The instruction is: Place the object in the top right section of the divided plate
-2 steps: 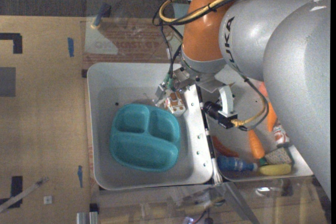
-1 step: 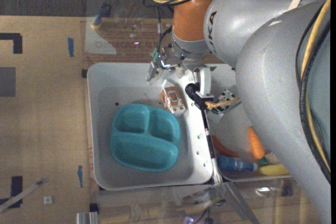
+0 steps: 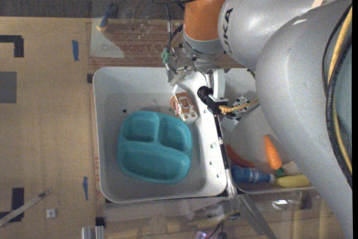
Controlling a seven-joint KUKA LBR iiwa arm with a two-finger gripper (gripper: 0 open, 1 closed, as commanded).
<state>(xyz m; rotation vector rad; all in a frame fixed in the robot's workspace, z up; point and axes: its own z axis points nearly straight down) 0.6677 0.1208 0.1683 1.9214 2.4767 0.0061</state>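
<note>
A teal divided plate (image 3: 154,145) lies in the left white bin (image 3: 106,120), with two small sections along its far side and one large section nearer the front. A small orange and white object (image 3: 184,107) sits just beyond the plate's upper right rim, close to the bin's right wall. My gripper (image 3: 183,92) reaches down from the orange wrist band right above this object. The wrist hardware hides the contact between gripper and object, so I cannot tell whether the object is held or lying in the bin.
The right bin (image 3: 246,137) holds an orange carrot (image 3: 272,153), a yellow item (image 3: 293,181), a blue item (image 3: 254,176) and a red item (image 3: 238,157). The grey arm covers most of that bin. A ridge (image 3: 218,143) separates the two bins.
</note>
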